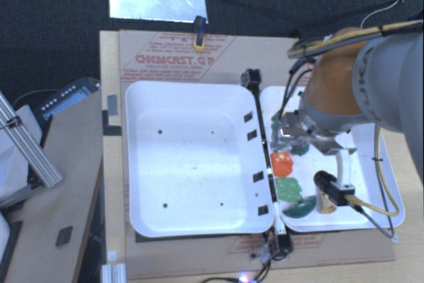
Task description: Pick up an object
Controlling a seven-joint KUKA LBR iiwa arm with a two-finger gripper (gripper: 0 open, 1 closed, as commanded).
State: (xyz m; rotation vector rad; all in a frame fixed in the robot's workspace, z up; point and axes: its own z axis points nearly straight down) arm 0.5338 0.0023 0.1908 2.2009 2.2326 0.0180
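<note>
Two white bins sit side by side on the counter; the right bin (381,162) holds an orange object (282,165) above a green one (289,189). The gripper (289,136) hangs just above the orange object, its state impossible to tell.

So the stuff's all bunched in the right bin (371,142), along its left wall. There's an orange block (282,164), a light green chunk (289,189) just on its near side, a darker teal curved piece (300,209) nearest of all, and a tan bit (326,203) right beside that.
</note>
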